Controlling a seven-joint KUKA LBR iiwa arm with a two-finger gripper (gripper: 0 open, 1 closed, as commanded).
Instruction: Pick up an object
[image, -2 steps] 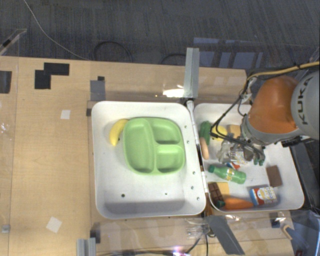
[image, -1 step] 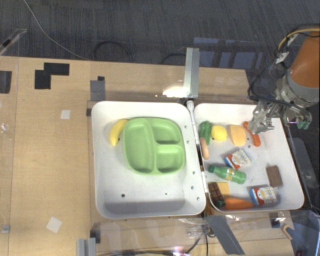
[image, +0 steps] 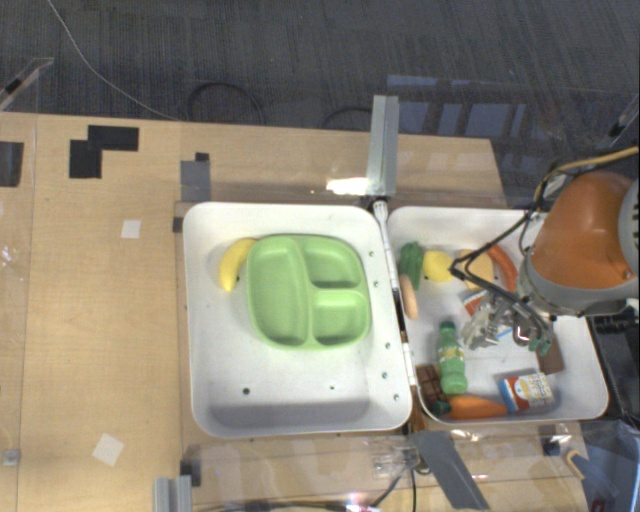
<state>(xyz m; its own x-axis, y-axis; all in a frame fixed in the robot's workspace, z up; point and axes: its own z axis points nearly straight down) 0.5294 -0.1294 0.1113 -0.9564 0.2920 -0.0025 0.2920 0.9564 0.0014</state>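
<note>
Two shallow white plastic bins (image: 200, 330) sit side by side. One green divided plastic tray (image: 305, 290), one yellow banana (image: 233, 264), one green bottle (image: 452, 362), one orange carrot (image: 476, 407), one small labelled can (image: 525, 391).

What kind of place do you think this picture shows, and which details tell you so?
Probably a robotics lab bench set up for picking practice: a robot arm reaches over two white bins, one holding toy food such as a carrot, with cables trailing across the bench.

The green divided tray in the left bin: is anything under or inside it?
The green divided tray has nothing visible in its compartments. A yellow banana pokes out from under its left edge, the rest covered. Whatever else lies beneath on the left bin is hidden.
</note>
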